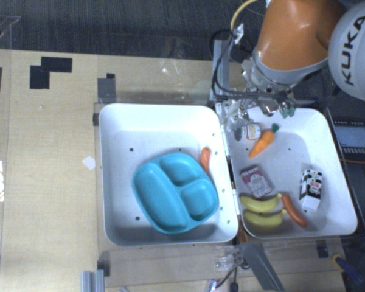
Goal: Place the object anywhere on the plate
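Note:
The blue divided plate (173, 193) lies in the left bin (118, 163), toward its front right. A small orange piece (205, 158) rests against the bin's right wall, just beyond the plate's far right rim. My gripper (242, 121) hangs under the orange-banded wrist, over the far left corner of the right bin (334, 163). A carrot (263, 142) with a green top lies just to the right of the gripper, and a small white item (252, 131) sits between the two.
The right bin also holds a dark red packet (255, 181), two bananas (261, 210), a red sausage-like piece (294, 210) and a small black-and-white carton (311, 189). The ridge between the bins (228, 169) runs just left of the gripper.

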Controlling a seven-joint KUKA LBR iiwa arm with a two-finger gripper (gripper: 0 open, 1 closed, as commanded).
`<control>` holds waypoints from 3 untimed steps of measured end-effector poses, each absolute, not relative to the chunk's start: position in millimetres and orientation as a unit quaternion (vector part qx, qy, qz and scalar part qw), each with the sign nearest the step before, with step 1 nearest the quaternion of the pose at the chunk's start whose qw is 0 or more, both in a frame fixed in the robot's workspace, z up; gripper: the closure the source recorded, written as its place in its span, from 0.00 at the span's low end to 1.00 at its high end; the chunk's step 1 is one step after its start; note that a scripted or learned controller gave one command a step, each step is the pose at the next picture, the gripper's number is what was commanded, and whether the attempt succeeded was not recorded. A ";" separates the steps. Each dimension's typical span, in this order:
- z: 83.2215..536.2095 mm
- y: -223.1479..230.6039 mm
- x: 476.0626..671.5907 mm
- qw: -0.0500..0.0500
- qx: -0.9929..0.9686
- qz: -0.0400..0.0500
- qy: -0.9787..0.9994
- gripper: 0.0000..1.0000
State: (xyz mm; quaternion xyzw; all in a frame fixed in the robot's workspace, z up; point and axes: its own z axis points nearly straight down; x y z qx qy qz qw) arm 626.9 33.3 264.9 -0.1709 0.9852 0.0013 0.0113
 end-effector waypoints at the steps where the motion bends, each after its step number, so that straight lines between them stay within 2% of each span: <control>1: 278.3 34.8 629.2 0.017 -0.170 0.002 0.985 1.00; 2: 278.2 34.8 629.1 0.017 -0.170 0.002 0.985 0.00; 3: 205.7 102.7 665.8 0.005 -0.302 0.001 0.953 0.00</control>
